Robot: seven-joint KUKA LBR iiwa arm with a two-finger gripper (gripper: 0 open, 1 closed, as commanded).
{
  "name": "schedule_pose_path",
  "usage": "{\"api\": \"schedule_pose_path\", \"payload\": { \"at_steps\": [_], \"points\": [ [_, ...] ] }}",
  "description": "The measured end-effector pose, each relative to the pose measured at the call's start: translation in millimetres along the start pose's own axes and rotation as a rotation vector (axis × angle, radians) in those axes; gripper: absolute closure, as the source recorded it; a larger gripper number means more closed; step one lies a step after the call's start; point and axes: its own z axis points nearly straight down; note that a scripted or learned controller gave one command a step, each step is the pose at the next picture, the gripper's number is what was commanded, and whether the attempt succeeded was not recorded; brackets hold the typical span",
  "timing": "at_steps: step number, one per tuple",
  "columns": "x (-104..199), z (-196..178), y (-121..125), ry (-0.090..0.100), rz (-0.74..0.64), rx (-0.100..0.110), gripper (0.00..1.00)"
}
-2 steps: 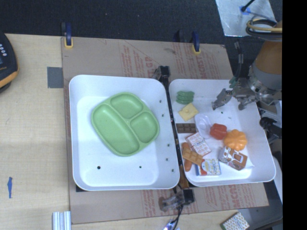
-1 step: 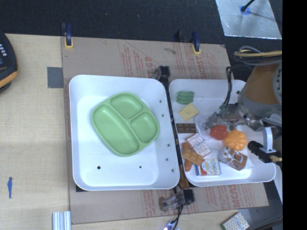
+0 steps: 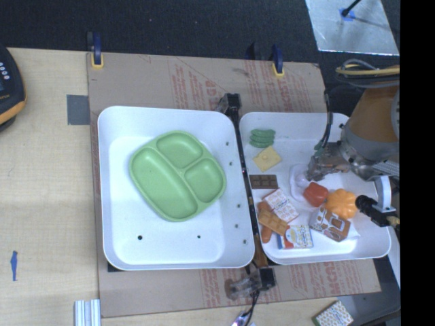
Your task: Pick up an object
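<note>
My gripper hangs low over the right bin, reaching in from the right, with the grey arm and its orange band behind it. Just below it lies a red tomato-like piece, with an orange piece to that one's right. A small clear object sits just left of the gripper's tip. Also in this bin are a green ribbed piece, a yellow cheese wedge, a brown chocolate bar, a brown and white carton, and packets and orange waffle pieces.
The left bin holds a green divided plate. A black divider with clamps runs between the bins. Brown cardboard lies under both bins. A dark device sits at the bench's left edge.
</note>
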Motion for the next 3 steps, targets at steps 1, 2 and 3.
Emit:
{"api": "schedule_pose_path", "payload": {
  "at_steps": [1,2,3],
  "points": [
    [0.0,-0.2,0.1,-0.001,-0.001,0.000,0.00],
    [-3.4,11.6,-34.8,0.001,0.001,0.003,0.00],
    [-4.7,0.0,-33.1,0.000,0.000,-0.001,1.00]
  ]
}}
